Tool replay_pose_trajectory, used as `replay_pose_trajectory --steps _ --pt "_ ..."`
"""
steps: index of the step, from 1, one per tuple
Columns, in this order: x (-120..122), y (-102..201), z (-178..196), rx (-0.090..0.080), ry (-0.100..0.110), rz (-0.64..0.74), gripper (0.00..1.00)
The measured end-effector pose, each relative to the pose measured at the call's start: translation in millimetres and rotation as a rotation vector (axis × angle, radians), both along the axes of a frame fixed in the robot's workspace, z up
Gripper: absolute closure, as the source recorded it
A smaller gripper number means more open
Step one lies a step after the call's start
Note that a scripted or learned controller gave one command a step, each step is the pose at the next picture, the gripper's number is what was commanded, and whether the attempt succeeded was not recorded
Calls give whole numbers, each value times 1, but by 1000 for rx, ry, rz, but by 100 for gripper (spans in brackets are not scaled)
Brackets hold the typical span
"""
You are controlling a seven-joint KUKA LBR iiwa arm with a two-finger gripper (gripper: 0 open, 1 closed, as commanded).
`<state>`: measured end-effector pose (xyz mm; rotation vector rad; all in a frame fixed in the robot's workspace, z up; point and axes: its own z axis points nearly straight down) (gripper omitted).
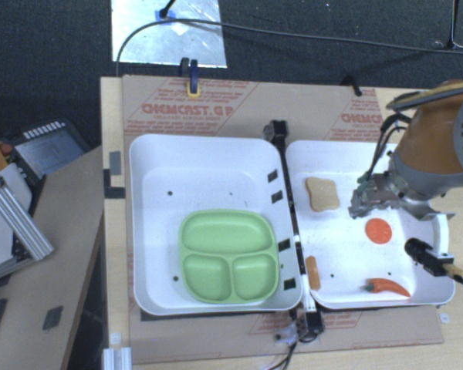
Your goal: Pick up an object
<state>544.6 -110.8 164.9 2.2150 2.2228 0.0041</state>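
Two white bins side by side on a cardboard sheet (216, 106) printed "CHEMCAST GP". Left bin (150, 206) holds one green three-compartment plate (230, 254), sitting toward the near side. Right bin (339, 287) holds four pickable items:
- tan bread slice (322, 193), far-left area of the bin floor
- red round slice (379, 230), mid-right; looks like tomato, not certain
- orange-red pepper (387, 287) with a green stem end, lying flat near the front wall
- brown sausage (312, 272), lying along the left wall, near the front

Arm (436, 149) reaches in from the right, over the right bin. Gripper (364, 205) sits between the bread slice and the red slice, just up and left of the red slice and to the right of the bread. Can't tell whether it's open or closed, or whether it touches the bin floor. Nothing visibly gripped; all four items lie on the bin floor, apart from each other.
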Motion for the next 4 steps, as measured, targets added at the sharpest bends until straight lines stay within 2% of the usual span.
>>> replay_pose_trajectory --steps 2,3,4 --pt "1 0 81 0 -2 1 100" --pt "-9 46 76 2 4 4 100" --pt "-15 109 76 3 3 7 100"
